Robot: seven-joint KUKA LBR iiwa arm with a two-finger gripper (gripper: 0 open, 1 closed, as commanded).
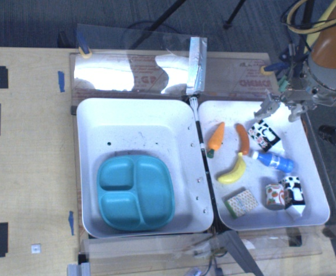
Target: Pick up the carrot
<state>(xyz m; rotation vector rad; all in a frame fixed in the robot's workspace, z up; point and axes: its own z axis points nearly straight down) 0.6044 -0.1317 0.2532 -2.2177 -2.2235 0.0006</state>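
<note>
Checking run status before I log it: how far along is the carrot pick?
Done: nothing on the pick itself. The carrot lies untouched in the right bin, near its left wall, beside the sausage and banana.
In hand: the gripper is at the bin's upper right edge, apart from the carrot, holding nothing that I can see.
Left: move over to the carrot, descend, grasp, lift.

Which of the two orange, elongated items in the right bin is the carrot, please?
The carrot is the one nearer the bin divider: it tapers and ends in a green top. The other orange piece, just right of it, is evenly rounded with no green.
</note>
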